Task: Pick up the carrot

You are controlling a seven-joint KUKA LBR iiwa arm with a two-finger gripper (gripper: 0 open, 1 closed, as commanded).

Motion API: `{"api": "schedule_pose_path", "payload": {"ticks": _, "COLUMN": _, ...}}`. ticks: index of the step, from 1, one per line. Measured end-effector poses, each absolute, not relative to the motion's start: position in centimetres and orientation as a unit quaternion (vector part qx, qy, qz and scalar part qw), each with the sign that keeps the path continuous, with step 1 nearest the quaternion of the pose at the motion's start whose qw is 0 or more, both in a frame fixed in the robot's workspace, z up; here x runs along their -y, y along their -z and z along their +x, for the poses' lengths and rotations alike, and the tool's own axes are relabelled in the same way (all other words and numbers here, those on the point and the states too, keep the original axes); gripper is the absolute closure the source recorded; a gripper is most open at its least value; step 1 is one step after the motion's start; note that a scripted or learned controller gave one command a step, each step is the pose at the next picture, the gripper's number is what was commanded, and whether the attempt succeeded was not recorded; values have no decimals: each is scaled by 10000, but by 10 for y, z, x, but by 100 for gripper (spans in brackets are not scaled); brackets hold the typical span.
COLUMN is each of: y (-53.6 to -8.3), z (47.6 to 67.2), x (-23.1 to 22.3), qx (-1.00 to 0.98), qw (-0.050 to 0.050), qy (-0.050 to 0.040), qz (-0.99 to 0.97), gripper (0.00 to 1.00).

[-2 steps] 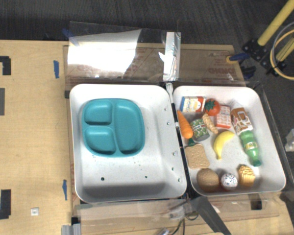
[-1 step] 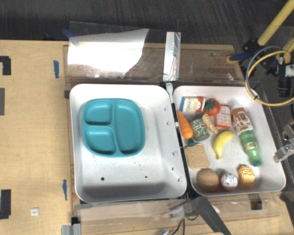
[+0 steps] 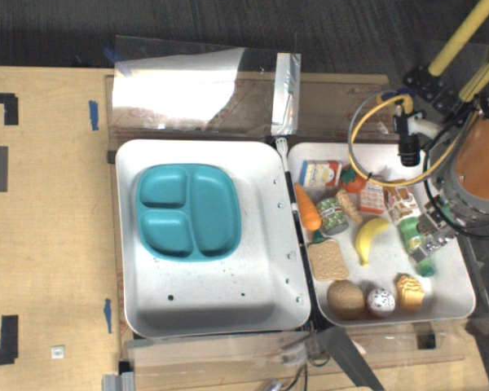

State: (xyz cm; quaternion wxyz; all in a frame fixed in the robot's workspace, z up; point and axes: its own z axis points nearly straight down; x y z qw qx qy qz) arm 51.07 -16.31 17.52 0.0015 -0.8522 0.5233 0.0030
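Two white bins (image 3: 147,300); orange tapered carrot (image 3: 308,210) lies along right bin's left wall. Gripper (image 3: 430,239) fingers' spread: cannot tell.

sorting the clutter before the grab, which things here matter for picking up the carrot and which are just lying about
For the job:
carrot, at the left edge of the right bin
gripper, over that bin's right side

Lying about:
banana
cracker
brown potato-like thing
white ball
blue divided plate in the left bin
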Motion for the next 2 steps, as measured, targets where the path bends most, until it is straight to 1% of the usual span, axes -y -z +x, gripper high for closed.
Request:
{"api": "schedule_pose_path", "payload": {"ticks": 1, "y": -250, "z": 482, "x": 177, "qx": -5556, "qw": 16, "qy": 44, "qz": -8314, "gripper": 100}}
{"api": "schedule_pose_path", "payload": {"ticks": 2, "y": -299, "z": 503, "x": 199, "qx": -3062, "qw": 23, "qy": 18, "qz": -9520, "gripper": 100}}
